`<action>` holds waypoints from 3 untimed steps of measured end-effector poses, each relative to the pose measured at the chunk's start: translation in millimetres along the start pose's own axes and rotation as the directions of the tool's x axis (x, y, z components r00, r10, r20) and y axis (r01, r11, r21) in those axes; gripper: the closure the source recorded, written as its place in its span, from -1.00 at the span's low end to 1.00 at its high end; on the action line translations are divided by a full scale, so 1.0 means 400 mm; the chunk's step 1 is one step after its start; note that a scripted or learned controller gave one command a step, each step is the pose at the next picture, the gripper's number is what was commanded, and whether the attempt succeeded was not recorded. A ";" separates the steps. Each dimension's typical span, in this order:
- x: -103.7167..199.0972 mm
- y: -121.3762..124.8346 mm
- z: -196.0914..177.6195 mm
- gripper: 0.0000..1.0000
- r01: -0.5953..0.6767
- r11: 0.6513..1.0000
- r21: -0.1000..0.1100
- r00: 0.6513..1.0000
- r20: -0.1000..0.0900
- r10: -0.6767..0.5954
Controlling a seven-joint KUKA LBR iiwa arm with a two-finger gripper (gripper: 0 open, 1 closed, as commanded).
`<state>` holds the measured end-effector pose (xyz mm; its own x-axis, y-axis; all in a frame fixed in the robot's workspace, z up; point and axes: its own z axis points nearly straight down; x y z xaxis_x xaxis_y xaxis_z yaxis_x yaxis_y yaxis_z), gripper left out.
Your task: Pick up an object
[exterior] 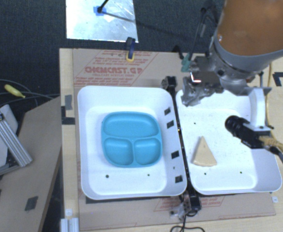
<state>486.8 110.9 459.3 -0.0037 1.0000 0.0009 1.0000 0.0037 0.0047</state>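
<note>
We are seeing the tool (193,96) hovering with nothing visibly held, its opening impossible to tell; the wedge (203,153) is lying toward six o'clock.

Big orange-and-grey arm (252,28), chunky up top and busy down low

So the fat rounded segment is a burnt orange, and it sits on a smooth light-grey collar that steps down to a narrower grey wrist (228,76). Under that there's a cluttered metal gripper (193,96), silvery grey with dark bits, plus a tiny pinkish-red light glowing on it. Thin black cables (201,25) loop off the side of the orange part down toward the wrist, and there's a small teal fitting (185,64) by them. A white bracket (257,108) hangs off the grey section and carries a black cylindrical camera-looking module (243,129), with tan and black wires (279,149) trailing away from it.
</note>
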 end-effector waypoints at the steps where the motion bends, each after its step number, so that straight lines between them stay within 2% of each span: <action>1: 0.089 -0.001 0.097 1.00 0.003 1.000 0.006 1.000 0.001 -0.003; 2: 0.086 0.001 0.063 1.00 0.005 1.000 0.000 1.000 -0.001 -0.005; 3: 0.029 0.001 -0.087 1.00 -0.005 1.000 -0.004 1.000 -0.002 0.005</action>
